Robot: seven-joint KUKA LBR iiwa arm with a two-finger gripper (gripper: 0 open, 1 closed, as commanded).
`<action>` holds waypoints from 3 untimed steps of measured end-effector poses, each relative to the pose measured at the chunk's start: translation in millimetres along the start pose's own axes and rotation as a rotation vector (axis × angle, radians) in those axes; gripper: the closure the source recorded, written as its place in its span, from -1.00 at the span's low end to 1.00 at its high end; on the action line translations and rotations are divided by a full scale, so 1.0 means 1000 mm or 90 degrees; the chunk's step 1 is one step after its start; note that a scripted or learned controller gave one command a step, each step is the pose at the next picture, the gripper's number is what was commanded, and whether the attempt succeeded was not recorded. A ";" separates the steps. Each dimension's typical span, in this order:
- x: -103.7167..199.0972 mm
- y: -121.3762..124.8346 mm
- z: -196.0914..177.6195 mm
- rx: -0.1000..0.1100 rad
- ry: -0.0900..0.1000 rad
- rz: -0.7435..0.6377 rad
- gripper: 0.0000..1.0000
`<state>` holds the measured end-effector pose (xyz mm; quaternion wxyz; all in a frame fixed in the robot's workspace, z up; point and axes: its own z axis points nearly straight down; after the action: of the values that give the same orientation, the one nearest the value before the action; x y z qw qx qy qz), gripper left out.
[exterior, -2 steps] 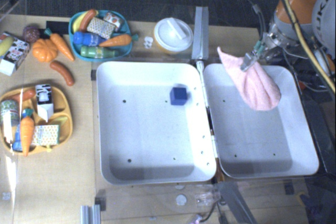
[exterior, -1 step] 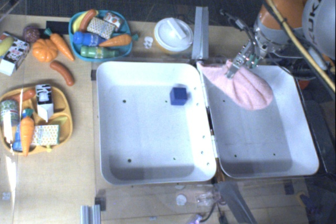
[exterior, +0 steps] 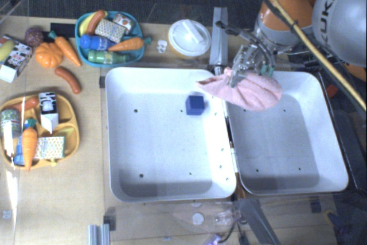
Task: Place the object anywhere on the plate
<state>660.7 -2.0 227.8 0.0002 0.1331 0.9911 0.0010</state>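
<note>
Wooden surface, 2 white bins (exterior: 166, 181). End effector (exterior: 239, 73) clamped on pink plate (exterior: 252, 92), right of blue block (exterior: 195, 104). Judgement: set plate flat first.

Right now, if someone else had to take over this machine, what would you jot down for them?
Gripper: over the far rim between the two bins, fingers shut on the pink plate, which hangs tilted above the right bin.
Blue block: lies in the left bin, apart from the plate.
Done: nothing placed.
Left: set the plate down, then put the block on it.
</note>
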 end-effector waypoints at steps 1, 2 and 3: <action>0.029 0.042 0.001 0.000 0.000 -0.169 1.00; 0.046 0.091 -0.006 0.000 0.000 -0.171 1.00; 0.065 0.139 0.004 0.000 -0.001 -0.171 1.00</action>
<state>635.1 148.8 223.6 0.0009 -0.0006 1.0000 0.0012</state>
